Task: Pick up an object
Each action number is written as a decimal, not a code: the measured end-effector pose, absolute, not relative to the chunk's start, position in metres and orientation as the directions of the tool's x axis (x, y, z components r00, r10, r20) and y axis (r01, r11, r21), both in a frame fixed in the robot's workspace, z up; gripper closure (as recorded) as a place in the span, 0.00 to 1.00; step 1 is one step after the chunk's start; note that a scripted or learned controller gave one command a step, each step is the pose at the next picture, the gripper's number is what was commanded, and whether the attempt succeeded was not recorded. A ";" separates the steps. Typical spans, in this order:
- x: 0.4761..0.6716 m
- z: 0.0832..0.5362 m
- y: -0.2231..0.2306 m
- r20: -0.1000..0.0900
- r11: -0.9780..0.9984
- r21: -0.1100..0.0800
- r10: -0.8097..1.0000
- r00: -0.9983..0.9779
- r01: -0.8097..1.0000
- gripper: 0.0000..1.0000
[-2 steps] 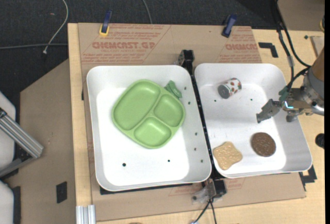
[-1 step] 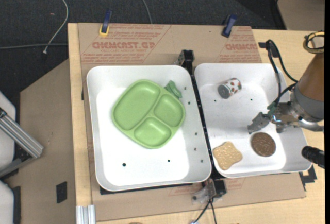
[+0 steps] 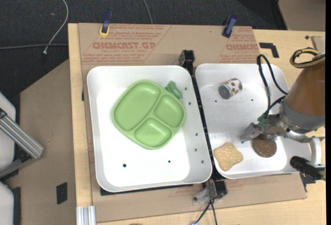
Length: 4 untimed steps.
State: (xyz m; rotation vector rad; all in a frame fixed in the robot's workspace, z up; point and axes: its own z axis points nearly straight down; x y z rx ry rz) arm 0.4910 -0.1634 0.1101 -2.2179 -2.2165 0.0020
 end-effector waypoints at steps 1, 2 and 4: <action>0.492 0.124 -0.164 0.002 -0.001 0.000 1.000 0.001 1.000 1.00; 0.488 0.182 -0.156 -0.001 0.002 0.006 1.000 -0.002 1.000 1.00; 0.497 0.260 -0.149 -0.001 0.001 0.004 1.000 -0.001 1.000 1.00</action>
